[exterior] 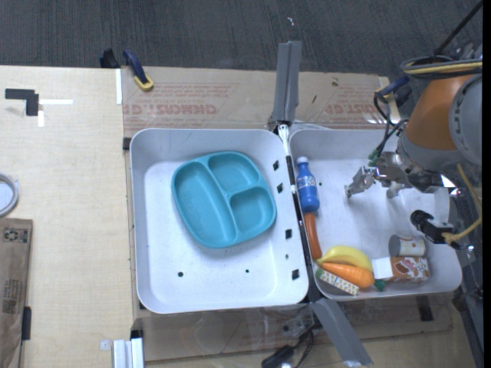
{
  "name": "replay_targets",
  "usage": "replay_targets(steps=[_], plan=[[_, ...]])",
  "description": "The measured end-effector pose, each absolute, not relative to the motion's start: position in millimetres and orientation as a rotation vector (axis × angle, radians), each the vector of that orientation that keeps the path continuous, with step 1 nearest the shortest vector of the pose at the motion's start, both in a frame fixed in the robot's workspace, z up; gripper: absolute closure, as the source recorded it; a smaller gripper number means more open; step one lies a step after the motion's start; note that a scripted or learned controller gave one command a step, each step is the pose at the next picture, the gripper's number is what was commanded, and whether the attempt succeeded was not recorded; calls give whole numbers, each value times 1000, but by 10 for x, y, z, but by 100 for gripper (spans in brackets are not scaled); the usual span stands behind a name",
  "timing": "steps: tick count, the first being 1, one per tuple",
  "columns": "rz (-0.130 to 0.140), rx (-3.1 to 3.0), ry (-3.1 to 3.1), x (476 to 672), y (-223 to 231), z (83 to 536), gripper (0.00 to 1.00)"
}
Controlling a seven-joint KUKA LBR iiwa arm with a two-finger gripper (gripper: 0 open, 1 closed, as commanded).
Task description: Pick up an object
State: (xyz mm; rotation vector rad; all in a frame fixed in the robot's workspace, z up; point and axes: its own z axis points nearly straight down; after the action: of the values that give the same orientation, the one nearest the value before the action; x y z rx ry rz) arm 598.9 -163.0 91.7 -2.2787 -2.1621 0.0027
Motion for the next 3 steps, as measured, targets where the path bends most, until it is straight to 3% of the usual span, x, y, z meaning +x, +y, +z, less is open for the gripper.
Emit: replay_targets(steps=[1, 2, 3], plan=[[1, -2055, -2375, 5333, -1913, 916, 0], [1, -2054, -2376, 5333, -1912, 916, 0], [0, -2095, -2342, 6516, -2063, 921, 0]])
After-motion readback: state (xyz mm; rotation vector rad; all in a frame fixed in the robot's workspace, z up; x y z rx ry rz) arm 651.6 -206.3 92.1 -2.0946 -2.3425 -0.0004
